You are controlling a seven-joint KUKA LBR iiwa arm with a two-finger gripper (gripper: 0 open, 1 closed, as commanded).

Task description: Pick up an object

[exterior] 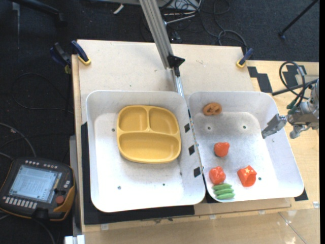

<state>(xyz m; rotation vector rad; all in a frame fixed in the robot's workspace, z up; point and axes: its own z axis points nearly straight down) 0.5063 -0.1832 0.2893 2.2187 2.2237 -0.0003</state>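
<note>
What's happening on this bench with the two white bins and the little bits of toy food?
A robot arm is meant to pick up an object. Its gripper sits at the right edge of the right white bin, holding nothing. In that bin lie a brown pretzel-shaped piece, three red chunky pieces and a green ridged piece. The left white bin holds a yellow divided plastic plate.

Tray point(149, 134) in left bin point(101, 187)

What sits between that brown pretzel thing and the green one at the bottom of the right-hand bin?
In the camera view, two red pieces lie between the pretzel and the green piece.
</note>
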